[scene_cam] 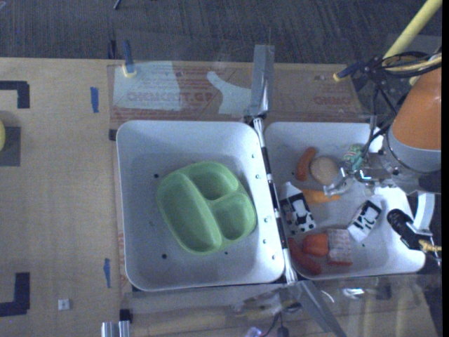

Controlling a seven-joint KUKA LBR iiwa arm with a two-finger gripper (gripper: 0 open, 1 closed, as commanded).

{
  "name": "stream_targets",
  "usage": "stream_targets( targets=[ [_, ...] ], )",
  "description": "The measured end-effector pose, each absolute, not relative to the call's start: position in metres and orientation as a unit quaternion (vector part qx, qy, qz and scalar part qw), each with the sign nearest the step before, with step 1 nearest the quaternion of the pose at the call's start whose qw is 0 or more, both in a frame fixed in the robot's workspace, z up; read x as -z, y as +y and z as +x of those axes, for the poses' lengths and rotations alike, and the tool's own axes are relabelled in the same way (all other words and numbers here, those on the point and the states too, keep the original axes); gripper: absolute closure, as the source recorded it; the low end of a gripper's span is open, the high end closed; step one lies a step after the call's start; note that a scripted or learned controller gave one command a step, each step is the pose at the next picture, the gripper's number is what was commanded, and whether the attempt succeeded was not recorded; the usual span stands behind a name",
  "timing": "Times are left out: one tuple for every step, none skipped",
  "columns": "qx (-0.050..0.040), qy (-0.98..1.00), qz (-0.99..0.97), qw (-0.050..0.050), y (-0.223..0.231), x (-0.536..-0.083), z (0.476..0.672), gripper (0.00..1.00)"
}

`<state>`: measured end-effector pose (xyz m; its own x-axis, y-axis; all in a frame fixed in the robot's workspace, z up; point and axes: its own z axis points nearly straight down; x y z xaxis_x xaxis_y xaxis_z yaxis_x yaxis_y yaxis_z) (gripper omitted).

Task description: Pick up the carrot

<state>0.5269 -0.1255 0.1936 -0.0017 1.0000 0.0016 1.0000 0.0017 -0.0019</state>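
Nearest, in the right bin [284,142] by its near wall: a red-orange lump [314,246], with a pale pink packet [340,241] touching it on the right. A little farther in, two black-and-white cards: the first card [300,213] close to the divider between the bins, the second card [366,218] tilted, toward the right side. At about the same depth, in the left bin [140,146]: a green divided plate [207,206], flat on the floor.

Farther again in the right bin, the carrot [321,196]: a thin orange piece lying crosswise, between the two cards and just behind them. Over its right end, the gripper [342,181], reaching in from the right beneath the arm's orange band, low and very near the carrot; contact unclear. Open or closed: impossible to tell from this angle.

Just behind the carrot, a round beige thing [324,168], with a curved orange-red piece [305,163] beside it on the left. Beyond both bins, a clear panel [175,93] with faint lettering on the wooden bench [56,188], then dark floor [210,12].
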Motion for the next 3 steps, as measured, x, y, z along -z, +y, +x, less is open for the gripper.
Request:
stream_targets(
  targets=[
    [0.0003,-0.714,-0.7,-0.005,-0.1,-0.097,0.54,0.0],
    [-0.0005,-0.674,-0.738,0.002,-0.111,-0.107,0.497,0.0],
    [0.0014,-0.69,-0.724,-0.002,-0.124,-0.087,0.554,0.0]
  ],
)
